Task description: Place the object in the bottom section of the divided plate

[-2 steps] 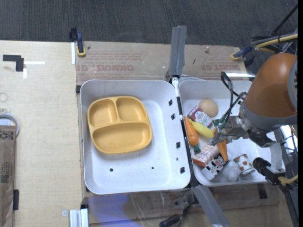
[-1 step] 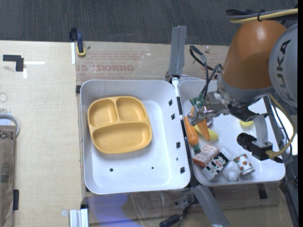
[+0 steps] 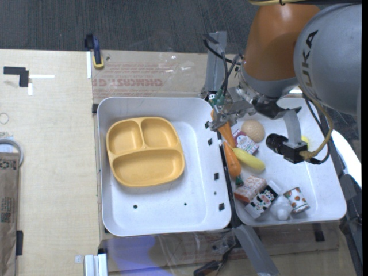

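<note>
The arm bends down over the right bin, its pincer clasping the carrot.

The grey arm reaches in from the right, orange band up; its pincer points down-left.

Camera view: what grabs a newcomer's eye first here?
The big grey arm with its orange band looms over the right white bin, its claw low at the bin's left edge above a long orange carrot. In the left white bin, a yellow three-section divided plate sits.
</note>
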You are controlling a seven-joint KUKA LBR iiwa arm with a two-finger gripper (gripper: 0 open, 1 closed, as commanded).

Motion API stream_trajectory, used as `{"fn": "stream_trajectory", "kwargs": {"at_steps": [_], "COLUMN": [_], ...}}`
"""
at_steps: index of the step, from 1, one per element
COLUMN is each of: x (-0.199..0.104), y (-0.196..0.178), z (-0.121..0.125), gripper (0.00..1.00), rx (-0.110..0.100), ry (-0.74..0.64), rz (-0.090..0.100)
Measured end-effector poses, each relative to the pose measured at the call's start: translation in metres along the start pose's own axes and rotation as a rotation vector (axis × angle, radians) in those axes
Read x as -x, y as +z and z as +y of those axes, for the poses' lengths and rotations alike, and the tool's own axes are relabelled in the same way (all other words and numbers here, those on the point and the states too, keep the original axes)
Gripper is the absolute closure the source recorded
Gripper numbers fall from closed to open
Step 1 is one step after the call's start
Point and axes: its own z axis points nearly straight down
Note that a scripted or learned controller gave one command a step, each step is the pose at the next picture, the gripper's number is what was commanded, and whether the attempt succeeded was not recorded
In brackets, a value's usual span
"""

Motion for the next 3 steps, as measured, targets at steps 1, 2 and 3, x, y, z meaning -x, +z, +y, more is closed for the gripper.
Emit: {"fn": "stream_trajectory", "kwargs": {"at_steps": [1,2,3], "x": [-0.025,-0.037,-0.053], "y": [-0.104,-0.013,0.065], "z": [-0.004,-0.016,-0.005], "gripper": [1.0,1.0,1.0], "rx": [0.001,-0.001,-0.001], "ry": [-0.041,-0.045,-0.125], "rz": [-0.001,0.0,0.001]}}
